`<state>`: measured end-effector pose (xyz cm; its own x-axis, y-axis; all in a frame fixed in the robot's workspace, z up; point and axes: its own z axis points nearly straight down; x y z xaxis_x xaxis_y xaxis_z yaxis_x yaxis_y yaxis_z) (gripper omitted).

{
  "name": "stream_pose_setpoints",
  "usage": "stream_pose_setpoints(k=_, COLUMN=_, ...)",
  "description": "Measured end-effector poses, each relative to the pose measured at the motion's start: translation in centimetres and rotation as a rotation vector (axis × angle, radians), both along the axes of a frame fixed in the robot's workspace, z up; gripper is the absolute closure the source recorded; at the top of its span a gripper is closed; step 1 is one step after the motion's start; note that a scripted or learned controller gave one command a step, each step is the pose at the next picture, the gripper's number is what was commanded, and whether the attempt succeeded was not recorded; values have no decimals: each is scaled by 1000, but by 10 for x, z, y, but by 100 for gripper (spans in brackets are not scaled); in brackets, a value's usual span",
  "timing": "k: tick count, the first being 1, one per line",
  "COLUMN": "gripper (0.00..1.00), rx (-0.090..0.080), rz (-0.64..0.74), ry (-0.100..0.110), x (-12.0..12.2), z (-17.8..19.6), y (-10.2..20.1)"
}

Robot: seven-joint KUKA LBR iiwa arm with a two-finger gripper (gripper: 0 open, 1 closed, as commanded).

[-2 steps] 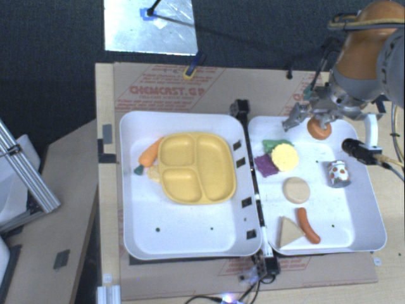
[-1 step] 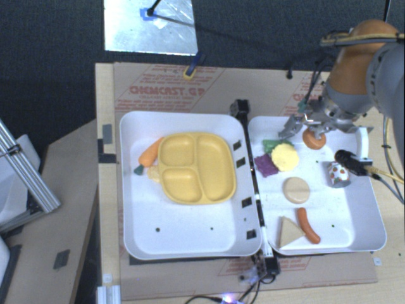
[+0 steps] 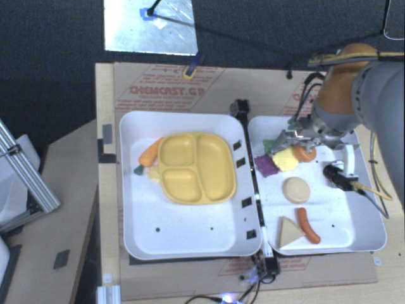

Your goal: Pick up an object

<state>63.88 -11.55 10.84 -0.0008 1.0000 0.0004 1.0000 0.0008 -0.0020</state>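
In the right bin (image 3: 364,233), low over the crowded far-left corner: gripper (image 3: 296,139) beside yellow piece (image 3: 286,159), purple piece (image 3: 266,166) and orange piece (image 3: 306,153). Jaws' opening impossible to judge, nothing visibly held. Likely to nudge neighbours or close between pieces, given such tight packing.

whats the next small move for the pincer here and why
Probably a short straight descent. The pincer sits at the top of the right bin, just above the yellow piece beside the purple piece, and nothing shows between its fingers. Lowering a little should bring them around the yellow piece.
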Motion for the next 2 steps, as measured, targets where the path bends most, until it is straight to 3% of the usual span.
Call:
stream_pose_setpoints(k=1, gripper=0, rx=-1, rz=2, ry=-8, x=2, z=-22, y=1)
stream_pose_setpoints(k=2, gripper=100, rx=-6, rz=1, ry=-17, x=5, z=-8, y=-1)
